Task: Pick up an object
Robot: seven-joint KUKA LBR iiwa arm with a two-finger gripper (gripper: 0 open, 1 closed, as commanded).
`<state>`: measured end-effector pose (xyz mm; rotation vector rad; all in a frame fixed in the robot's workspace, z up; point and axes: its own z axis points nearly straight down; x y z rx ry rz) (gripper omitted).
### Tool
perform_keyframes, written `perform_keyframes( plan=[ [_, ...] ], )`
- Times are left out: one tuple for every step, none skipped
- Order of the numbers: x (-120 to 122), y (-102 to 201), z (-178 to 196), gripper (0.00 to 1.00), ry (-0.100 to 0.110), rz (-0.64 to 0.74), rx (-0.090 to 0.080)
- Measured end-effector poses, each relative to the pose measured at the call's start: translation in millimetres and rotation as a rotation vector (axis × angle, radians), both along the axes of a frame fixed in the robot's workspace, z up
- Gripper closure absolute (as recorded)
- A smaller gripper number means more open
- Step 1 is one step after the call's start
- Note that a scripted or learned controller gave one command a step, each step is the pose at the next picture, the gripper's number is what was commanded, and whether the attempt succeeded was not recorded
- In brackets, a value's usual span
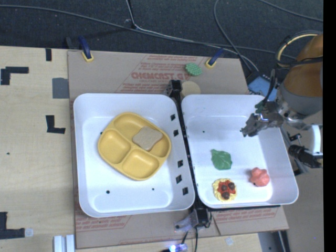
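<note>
Toast (147, 137) sits on the yellow tray (118, 150), far left of the jaws. Green toy (221, 159), pizza (224, 189) and pink toy (259, 177) lie below the gripper (249, 130), jaws slightly apart, empty: nothing picked yet.

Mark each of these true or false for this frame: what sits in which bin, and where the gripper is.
1. The yellow tray lies in the left bin. True.
2. A slice of bread rests on the tray. True.
3. The green item lies in the left bin. False: it lies in the right bin.
4. The gripper hangs over the left bin. False: it is over the right bin's far side.
5. The pink item is between the fingers. False: it lies on the bin floor, apart from the gripper.
</note>
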<state>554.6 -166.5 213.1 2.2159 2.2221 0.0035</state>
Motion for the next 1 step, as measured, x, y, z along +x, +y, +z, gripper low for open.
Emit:
perform_keyframes(
  plan=[
    [-0.2, 0.0, -9.5, 1.0, 0.006, -0.002, -0.001]
  ],
)
